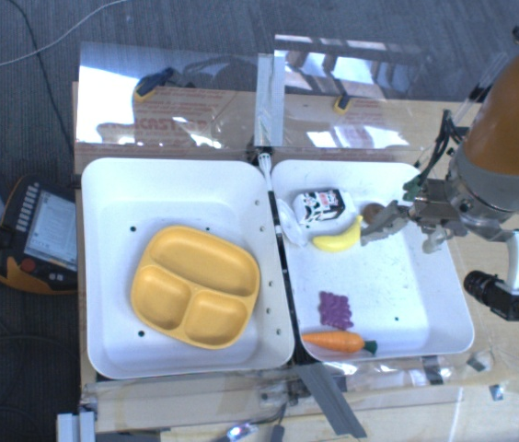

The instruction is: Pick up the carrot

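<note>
- Right now the carrot lies at the near edge of the right bin, close against its front wall, and nothing is touching it.
- Its long axis runs left to right along that wall, orange tip toward the divider between the bins, green stub toward the right.
- The gripper hangs over the upper part of the same bin, just beside the banana, so the carrot sits well apart from it, toward the near side and slightly left.
- I cannot tell from here whether the gripper is spread or pressed together; nothing is visibly caught in it.
- My guess: the arm has to travel across the bin toward the front wall and turn so its grasp crosses the carrot's short width.
- Count in the right bin: one carrot, one banana, one bunch of purple grapes, one black-and-white carton.
- Count in the left bin: one yellow divided tray.
</note>
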Available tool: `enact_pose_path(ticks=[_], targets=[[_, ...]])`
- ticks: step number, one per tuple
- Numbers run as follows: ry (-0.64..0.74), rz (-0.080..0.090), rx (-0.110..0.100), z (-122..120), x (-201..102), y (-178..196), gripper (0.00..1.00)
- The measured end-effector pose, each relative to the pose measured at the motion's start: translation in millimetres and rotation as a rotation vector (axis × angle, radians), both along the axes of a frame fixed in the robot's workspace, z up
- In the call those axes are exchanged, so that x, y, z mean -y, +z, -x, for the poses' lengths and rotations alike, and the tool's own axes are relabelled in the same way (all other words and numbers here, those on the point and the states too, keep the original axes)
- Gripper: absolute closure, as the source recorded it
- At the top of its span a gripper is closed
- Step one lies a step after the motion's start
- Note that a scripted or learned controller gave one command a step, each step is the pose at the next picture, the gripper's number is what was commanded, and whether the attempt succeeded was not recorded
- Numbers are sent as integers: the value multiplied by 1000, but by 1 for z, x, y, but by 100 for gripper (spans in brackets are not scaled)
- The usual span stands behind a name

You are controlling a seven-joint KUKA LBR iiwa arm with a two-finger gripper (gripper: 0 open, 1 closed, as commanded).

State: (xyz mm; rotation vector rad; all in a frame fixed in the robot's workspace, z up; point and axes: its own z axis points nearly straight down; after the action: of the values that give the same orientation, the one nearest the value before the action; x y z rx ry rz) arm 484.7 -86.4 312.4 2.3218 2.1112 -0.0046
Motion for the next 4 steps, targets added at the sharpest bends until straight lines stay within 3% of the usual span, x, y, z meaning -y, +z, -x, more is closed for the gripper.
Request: enact_pose_path(ticks=[1, 2, 3, 4], targets=[[182, -5, -5, 2, -10, -130, 0], [-78, -4, -1, 1, 9, -220, 0], [-57, -8, 9, -3, 31, -222, 0], [38, -3, -4, -42, 48, -169, 0]])
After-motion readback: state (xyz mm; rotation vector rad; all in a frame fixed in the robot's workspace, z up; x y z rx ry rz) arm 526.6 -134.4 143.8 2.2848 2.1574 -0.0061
